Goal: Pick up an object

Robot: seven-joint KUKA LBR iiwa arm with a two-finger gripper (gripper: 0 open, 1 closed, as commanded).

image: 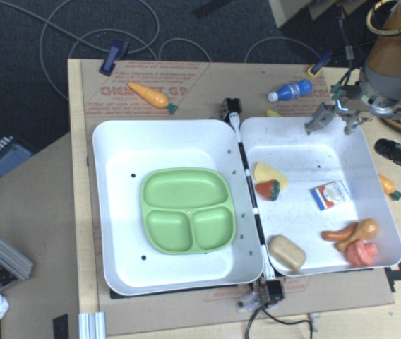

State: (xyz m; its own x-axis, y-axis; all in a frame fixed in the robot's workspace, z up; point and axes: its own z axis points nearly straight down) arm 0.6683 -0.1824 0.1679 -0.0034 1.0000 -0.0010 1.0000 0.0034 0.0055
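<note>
The gripper (335, 116) hangs over the far edge of the right bin (306, 154), fingers spread apart, nothing between them. The arm (391, 55) enters from the upper right.

In the right bin: a yellow wedge (267, 173) touching a red strawberry (268, 189) near the left wall; a small box (329, 195) mid-bin; a hot dog (349, 232) and a pink item (361, 252) touching at the near right corner; a bread roll (286, 252) at the near left corner.

The left bin (116, 189) holds a green divided tray (187, 210).

On the bench beyond the bins: a carrot (151, 95) and a blue bottle (290, 91). A second small carrot (387, 186) lies just outside the right bin's right wall.
</note>
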